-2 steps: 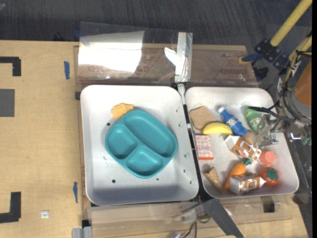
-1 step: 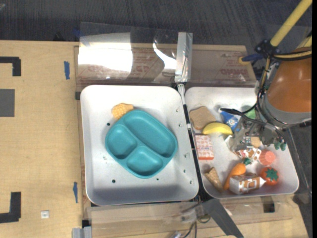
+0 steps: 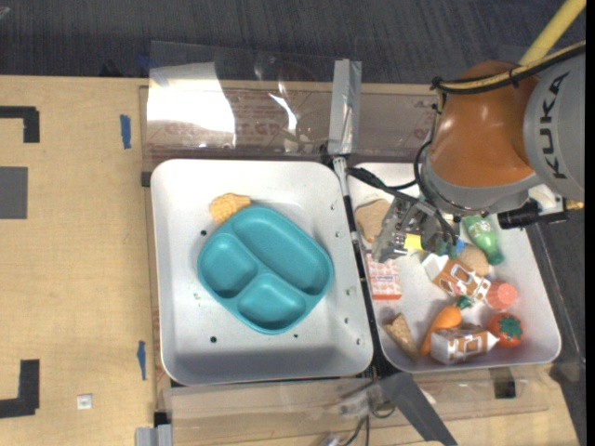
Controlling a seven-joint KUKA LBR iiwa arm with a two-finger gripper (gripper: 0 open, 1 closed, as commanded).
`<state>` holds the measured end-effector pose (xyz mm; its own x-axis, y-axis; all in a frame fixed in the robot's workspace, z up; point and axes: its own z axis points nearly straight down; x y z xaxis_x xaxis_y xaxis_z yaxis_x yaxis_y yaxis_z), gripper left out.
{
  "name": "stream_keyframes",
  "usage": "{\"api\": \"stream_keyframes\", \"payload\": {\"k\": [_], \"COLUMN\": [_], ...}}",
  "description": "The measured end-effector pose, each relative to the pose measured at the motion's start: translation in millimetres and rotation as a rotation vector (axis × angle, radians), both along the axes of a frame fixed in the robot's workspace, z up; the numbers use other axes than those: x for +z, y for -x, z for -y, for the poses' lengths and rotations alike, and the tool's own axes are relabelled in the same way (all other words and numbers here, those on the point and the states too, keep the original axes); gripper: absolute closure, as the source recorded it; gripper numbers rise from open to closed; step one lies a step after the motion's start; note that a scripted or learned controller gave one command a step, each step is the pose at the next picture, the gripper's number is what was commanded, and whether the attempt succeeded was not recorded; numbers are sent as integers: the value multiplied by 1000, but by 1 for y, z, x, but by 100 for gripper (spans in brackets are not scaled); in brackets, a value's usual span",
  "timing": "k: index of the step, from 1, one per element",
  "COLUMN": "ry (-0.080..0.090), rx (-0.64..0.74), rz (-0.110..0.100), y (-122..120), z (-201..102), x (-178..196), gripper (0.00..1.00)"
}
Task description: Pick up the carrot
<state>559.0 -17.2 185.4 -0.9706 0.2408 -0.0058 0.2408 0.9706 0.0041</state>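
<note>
Two white bins sit side by side at mid-frame. The left bin (image 3: 177, 249) carries a teal divided plate (image 3: 265, 266), with a yellow toy (image 3: 229, 206) touching the plate's upper left rim; bare floor runs all round the plate, widest along the bin's left and lower edges. The right bin (image 3: 544, 342) is crowded. The carrot (image 3: 444, 321) lies in the bin's lower middle, tilted, touching a small carton (image 3: 462, 345) below it and near a strawberry (image 3: 508, 330) at right. A second carton (image 3: 462, 282) sits just above the carrot, and a cracker (image 3: 401, 332) lies to its left by the dividing rim. The gripper (image 3: 406, 235) hangs over the bin's upper left, well apart from the carrot, under the orange-banded arm (image 3: 483, 137). Whether its fingers are spread or closed cannot be told.
</note>
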Motion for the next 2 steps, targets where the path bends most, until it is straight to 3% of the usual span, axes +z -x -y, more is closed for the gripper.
{"api": "stream_keyframes", "payload": {"k": [1,2], "ry": [3,0], "rx": [29,7], "rz": [1,1], "y": [-67,-104], "z": [37,-4], "x": [7,5], "gripper": [100,100]}}
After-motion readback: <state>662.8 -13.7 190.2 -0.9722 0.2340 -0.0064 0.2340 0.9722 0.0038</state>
